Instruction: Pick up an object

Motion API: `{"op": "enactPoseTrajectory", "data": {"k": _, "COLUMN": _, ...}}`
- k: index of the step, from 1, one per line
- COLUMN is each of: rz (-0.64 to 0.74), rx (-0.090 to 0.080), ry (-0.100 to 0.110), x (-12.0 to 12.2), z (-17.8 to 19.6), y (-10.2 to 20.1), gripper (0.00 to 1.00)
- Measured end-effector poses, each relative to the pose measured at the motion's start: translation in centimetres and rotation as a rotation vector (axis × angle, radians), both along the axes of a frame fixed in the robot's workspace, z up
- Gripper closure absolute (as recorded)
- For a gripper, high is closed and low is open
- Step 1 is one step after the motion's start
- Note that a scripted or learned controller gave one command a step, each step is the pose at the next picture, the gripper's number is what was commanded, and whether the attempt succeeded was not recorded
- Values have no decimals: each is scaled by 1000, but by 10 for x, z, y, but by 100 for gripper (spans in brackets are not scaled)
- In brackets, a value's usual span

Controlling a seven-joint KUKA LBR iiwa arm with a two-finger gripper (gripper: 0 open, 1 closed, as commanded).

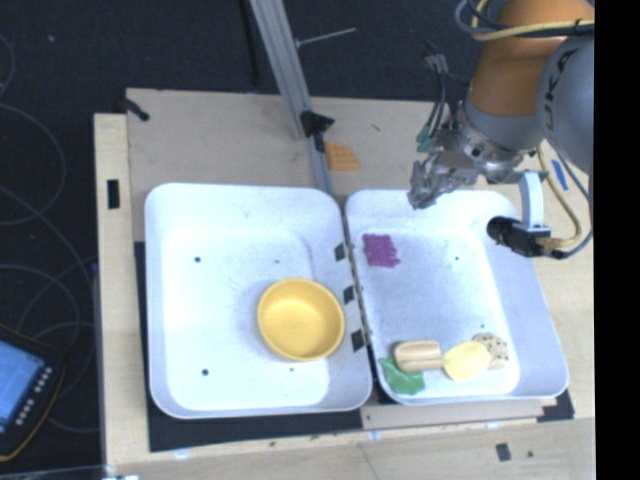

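My gripper [428, 190] hangs over the far edge of the right bin [520, 298], above and to the right of a flat purple piece [381, 250]. Nothing shows between its fingers. Along the right bin's near edge lie a tan cylinder [417, 355], a yellow rounded object [465, 361], a speckled beige object [491, 347] and a green piece [400, 378]. A yellow bowl [299, 319] sits in the left bin [200, 268], near its right wall.
A grey metal post [285, 63] slants up from the bench behind the bins. A small orange tag [341, 157] lies on the bench beside it. A black cable fitting [510, 234] hangs over the right bin's far right corner.
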State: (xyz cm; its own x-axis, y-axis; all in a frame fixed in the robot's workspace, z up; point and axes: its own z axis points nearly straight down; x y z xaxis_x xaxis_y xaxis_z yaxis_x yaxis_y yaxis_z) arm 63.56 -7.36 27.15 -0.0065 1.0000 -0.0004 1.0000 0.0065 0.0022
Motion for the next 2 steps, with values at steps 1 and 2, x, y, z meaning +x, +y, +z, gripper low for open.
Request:
{"op": "enactPoseTrajectory", "data": {"k": 1, "rz": -1, "rx": 0, "ry": 2, "x": 2, "z": -2, "y": 43, "gripper": 100}}
{"op": "enactPoseTrajectory", "data": {"k": 2, "rz": 1, "rx": 1, "ry": 0, "x": 14, "z": 0, "y": 99, "gripper": 100}}
